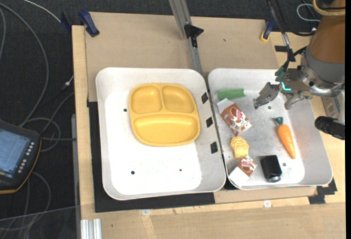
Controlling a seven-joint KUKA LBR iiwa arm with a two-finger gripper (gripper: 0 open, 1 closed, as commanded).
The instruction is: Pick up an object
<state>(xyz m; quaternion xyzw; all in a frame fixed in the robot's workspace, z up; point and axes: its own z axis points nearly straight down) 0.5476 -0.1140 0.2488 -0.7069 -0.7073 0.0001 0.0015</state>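
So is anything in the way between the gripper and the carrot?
Nothing visible is. The gripper hangs above the right bin, and the carrot lies just below it in the picture, with bare white floor around it. The red packet and black box sit off to the sides.

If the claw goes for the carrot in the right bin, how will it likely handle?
The carrot looks like a smooth, rigid toy, so probably stiff and light. Its tapered, rounded body may slip from the claw or roll if nudged sideways. It lies flat, apart from its neighbours, so tipping seems unlikely.
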